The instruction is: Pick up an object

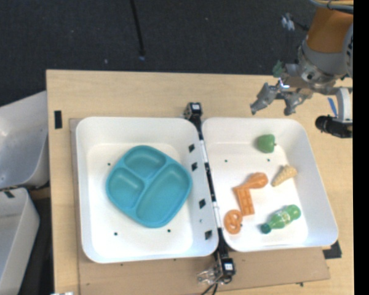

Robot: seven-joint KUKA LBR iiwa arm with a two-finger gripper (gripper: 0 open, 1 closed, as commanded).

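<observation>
The right bin [307,143] holds a green apple-like ball [265,142], a tan cone [284,175], an orange L-shaped piece [248,193], an orange pretzel [232,220] and a green bottle [282,218]. My gripper [277,102] hangs above the bench just beyond the right bin's far edge, well above and behind the green ball. Its two fingers are spread apart with nothing between them.
The left bin [89,165] carries a blue divided tray [149,185]. A black-clipped divider [200,165] runs between the bins. A white container [12,143] stands off the bench at the left. The arm's orange band [329,24] is at the upper right.
</observation>
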